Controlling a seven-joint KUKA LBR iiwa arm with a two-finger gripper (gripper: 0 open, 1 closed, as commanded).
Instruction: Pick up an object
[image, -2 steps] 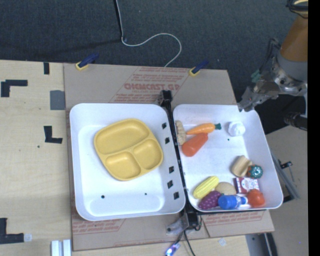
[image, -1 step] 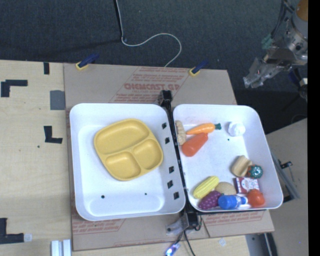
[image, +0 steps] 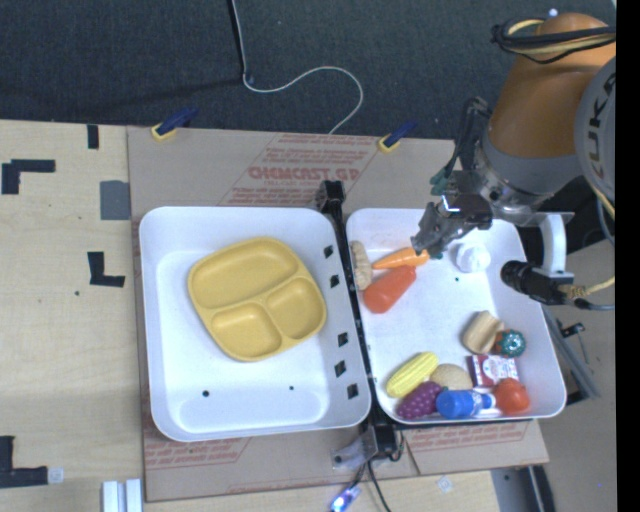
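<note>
The right bin (image: 505, 245) holds several toy foods. An orange carrot (image: 400, 258) lies across its upper left part, just above an orange-red piece (image: 388, 287). My gripper (image: 432, 240) hangs over the carrot's right end, and the carrot's tip reaches right up to it. A tan piece (image: 360, 266) rests against the bin's left wall beside the carrot. A white round piece (image: 470, 257) sits just right of the gripper.
A yellow divided plate (image: 257, 297) lies in the left bin (image: 170, 380). The right bin's lower corner holds a corn cob (image: 412, 373), purple grapes (image: 420, 400), a blue piece (image: 455, 404), a red piece (image: 512, 397), a bread roll (image: 481, 330) and a teal ball (image: 512, 344).
</note>
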